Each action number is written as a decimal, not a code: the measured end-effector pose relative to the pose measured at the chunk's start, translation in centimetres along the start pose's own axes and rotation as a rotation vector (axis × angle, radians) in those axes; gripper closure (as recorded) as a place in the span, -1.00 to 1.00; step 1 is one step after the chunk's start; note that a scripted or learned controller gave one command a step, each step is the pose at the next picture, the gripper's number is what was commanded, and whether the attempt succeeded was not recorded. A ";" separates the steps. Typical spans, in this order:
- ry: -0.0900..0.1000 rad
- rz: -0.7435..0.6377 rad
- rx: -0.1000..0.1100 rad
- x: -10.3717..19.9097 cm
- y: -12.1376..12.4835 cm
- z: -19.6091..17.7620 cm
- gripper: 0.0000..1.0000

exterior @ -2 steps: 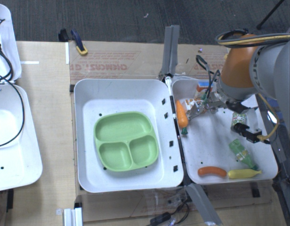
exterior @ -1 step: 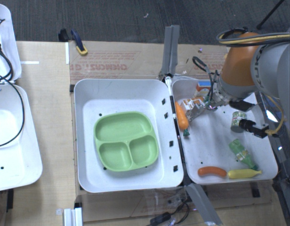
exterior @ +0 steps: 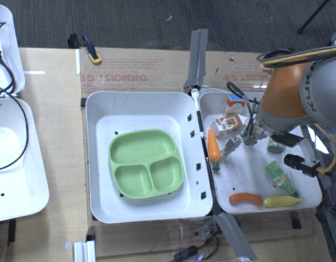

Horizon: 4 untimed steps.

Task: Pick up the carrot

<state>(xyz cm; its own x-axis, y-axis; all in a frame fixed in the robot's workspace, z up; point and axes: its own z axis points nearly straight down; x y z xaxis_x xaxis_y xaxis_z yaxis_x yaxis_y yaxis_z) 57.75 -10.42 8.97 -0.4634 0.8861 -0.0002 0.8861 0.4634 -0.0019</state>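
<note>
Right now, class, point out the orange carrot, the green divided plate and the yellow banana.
orange carrot (exterior: pixel 213 146), camera view, middle of its body.
green divided plate (exterior: pixel 147 137), camera view, upper rim.
yellow banana (exterior: pixel 282 201), camera view, middle of its length.

A dark grey carpeted floor (exterior: pixel 135 10) ran along the top beyond the surface (exterior: pixel 59 124), which was pale wood with a sheet of brown cardboard (exterior: pixel 146 72) bearing red lettering laid over it. The light was even and soft, casting only faint shadows
</note>
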 end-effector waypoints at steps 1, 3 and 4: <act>0.016 0.192 0.021 -3.0 5.4 0.0 -1.00; 0.024 0.396 0.036 -4.1 6.3 -0.2 -1.00; 0.003 0.291 0.003 0.6 -1.6 0.1 -1.00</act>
<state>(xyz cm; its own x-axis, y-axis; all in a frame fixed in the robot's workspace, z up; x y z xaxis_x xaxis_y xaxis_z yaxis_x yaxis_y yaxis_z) 56.05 -10.63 8.84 -0.1894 0.9819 0.0014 0.9819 0.1894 -0.0047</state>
